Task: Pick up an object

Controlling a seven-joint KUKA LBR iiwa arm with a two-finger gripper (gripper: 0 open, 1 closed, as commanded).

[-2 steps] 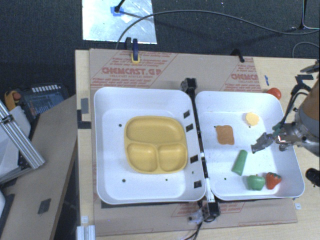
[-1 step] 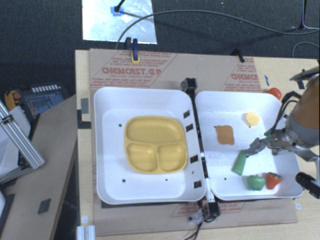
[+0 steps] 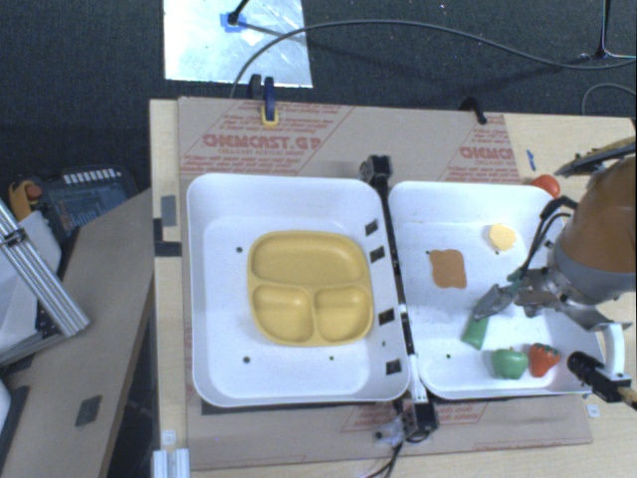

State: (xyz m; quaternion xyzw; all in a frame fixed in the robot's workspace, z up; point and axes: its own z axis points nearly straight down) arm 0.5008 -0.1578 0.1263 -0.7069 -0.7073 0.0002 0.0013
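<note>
While its state is unclear, the gripper (image 3: 490,305) hovers above the green block (image 3: 474,333).

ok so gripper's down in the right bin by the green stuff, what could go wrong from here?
1. The gripper sits over a green block close to the bin's front wall; the wall may block a clean close.
2. A green round piece and a red piece lie touching just beside it, so a grab could nudge or catch the wrong one.
3. A glancing touch could just push the block away.
</note>
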